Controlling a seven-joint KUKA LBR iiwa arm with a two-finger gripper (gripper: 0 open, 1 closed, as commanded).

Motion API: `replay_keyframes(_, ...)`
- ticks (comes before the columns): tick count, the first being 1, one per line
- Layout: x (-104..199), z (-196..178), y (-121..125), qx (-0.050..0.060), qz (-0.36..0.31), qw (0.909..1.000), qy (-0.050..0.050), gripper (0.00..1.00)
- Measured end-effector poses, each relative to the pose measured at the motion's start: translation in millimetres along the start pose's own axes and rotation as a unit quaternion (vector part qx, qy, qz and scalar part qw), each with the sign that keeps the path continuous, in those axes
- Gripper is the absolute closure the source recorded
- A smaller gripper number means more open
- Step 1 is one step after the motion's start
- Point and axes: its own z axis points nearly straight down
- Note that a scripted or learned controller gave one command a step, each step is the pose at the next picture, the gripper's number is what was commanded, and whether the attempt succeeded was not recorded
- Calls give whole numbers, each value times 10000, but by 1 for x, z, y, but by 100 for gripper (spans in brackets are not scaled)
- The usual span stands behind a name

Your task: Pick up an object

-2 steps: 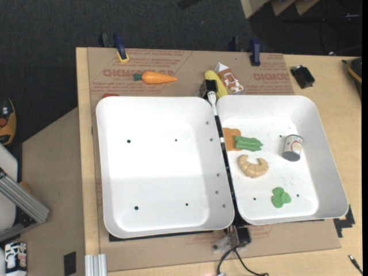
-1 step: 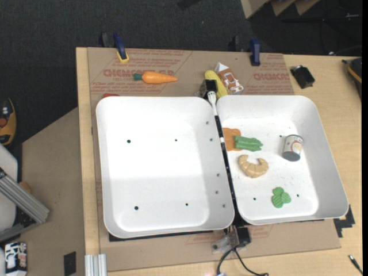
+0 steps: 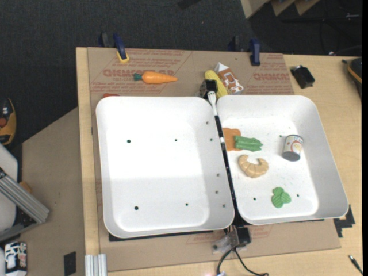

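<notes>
The right bin [image 3: 310, 119] holds several small objects. A tan croissant [image 3: 253, 167] lies near its middle. Just above it a green leafy piece [image 3: 248, 144] rests partly on an orange slab [image 3: 231, 138] by the bin's left wall. A small grey can [image 3: 292, 147] lies on its side toward the right. A small green lump [image 3: 280, 198] sits near the front.
The left bin [image 3: 115, 119] sits beside the right one. Behind the bins, on the cardboard, lie a toy carrot [image 3: 155, 78], a yellow banana [image 3: 211, 80] and a brown-and-white packet [image 3: 229, 79]. Blue clamps [image 3: 253, 52] hold the board's far edge.
</notes>
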Motion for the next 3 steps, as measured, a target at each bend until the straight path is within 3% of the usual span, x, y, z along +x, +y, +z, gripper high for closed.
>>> replay_keyframes(1,0,0,0,6,1,10000,3,0)
replay_keyframes(2,0,-11,1,-21,1,10000,-12,100)
replay_keyframes(3,0,-10,1,-14,2,10000,-10,0)
